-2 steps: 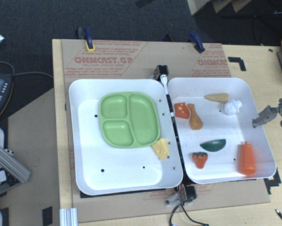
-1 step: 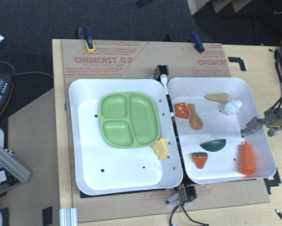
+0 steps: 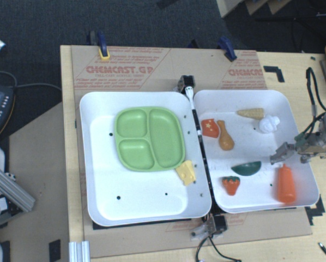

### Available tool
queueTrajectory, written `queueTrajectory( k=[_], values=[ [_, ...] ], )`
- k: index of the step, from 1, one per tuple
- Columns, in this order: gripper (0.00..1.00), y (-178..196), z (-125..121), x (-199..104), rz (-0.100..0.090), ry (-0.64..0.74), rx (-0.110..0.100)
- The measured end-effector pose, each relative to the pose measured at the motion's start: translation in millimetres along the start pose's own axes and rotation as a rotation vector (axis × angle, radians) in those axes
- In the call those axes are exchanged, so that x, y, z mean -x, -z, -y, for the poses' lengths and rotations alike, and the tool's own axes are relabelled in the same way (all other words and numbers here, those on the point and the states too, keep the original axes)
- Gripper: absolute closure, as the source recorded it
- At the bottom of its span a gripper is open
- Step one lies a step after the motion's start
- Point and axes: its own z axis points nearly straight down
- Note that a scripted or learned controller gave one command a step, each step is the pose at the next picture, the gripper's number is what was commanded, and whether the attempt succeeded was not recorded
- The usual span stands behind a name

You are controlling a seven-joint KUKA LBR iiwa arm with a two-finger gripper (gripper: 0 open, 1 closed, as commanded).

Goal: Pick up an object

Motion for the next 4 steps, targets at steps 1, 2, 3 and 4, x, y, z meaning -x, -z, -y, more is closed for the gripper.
queueTrajectory(
  k=[1, 2, 3, 4],
  values=[
    [0.00, -64, -1, 0, 0.000, 0.000, -0.001],
    [0.00, -80, -1, -3, -0.004, 0.003, 0.002],
    [1.00, -69, -1, -1, 0.001, 0.002, 0.005],
    [1.00, -6, -5, 0, 0.007, 0.001, 0.012]
  ],
)
